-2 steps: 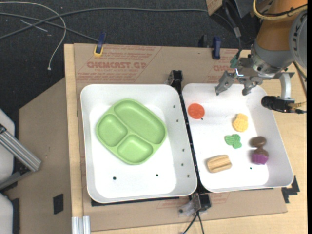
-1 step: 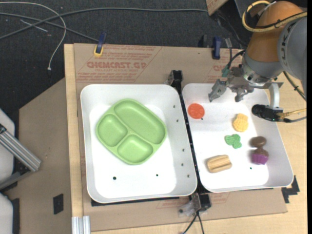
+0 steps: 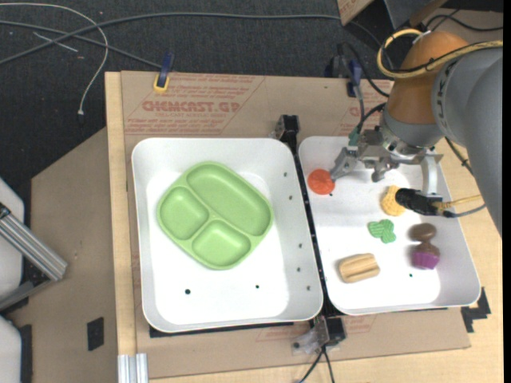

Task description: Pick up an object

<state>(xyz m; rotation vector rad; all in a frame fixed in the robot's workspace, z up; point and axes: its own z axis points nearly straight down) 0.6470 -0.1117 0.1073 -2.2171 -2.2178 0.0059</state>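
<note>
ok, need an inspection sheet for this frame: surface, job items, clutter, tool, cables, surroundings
surface: cardboard-topped bench bearing two white bins, left bin and right bin, side by side.
job's things: in the right bin an orange-red piece, yellow piece, green piece, brown piece, purple piece and tan bun-shaped piece, all lying apart.
clutter: green divided tray in the left bin.
grippers: tool over the right bin's far end, beside the orange-red piece; nothing seen between its fingers.
cables: white cable on the floor; yellow cable looped on the arm.
surroundings: dark carpet; blue clamp at the bench's far edge.
</note>
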